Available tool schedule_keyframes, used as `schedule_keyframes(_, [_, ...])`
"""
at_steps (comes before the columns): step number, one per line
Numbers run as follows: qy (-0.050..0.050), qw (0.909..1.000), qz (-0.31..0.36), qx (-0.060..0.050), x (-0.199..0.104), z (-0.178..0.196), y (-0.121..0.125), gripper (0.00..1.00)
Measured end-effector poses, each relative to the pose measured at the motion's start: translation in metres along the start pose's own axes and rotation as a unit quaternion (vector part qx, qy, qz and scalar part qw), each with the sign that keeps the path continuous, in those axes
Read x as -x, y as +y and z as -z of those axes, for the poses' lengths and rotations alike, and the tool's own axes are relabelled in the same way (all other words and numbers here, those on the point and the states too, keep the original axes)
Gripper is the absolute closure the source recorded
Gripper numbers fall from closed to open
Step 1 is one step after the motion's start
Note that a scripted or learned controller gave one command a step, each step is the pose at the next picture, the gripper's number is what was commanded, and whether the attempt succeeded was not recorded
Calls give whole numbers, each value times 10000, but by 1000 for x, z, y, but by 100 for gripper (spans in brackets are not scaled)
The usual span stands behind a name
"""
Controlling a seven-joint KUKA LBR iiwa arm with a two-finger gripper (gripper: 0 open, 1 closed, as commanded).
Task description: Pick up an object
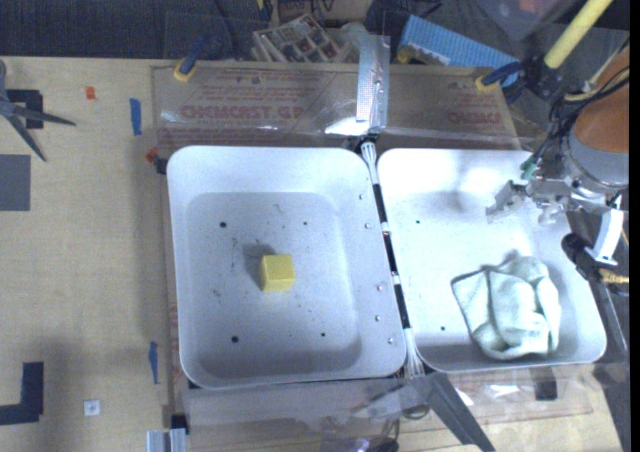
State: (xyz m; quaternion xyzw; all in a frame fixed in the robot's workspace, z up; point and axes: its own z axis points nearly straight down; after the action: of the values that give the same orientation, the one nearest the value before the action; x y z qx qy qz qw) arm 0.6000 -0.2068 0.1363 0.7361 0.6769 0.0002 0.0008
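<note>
A small yellow block (pixel 278 272) lies near the middle of the left bin (pixel 200 180). A crumpled white cloth (pixel 512 306) rests in the near right part of the right bin (pixel 430 190). My gripper (pixel 530 198) hangs over the right bin's far right side, just beyond the cloth and apart from it. The grey arm with its orange band (pixel 605 130) comes in from the right edge. Nothing shows in the gripper's hold.
A raised divider (pixel 385 240) runs between the two bins. Cardboard and taped plastic (pixel 300 105) line the back of the bins. Cables, a blue box (pixel 440 45) and a yellow pole (pixel 590 5) sit beyond the bench at the back.
</note>
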Motion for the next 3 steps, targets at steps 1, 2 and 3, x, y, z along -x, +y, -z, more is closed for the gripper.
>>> schedule_keyframes(1, [1, 9971, -757, 25, -59, -48, -19, 0])
schedule_keyframes(2, [10, 9667, -2561, 17, -112, -49, 21, 0])
schedule_keyframes(3, [11, 9671, -2544, 32, -114, -37, 23, 100])
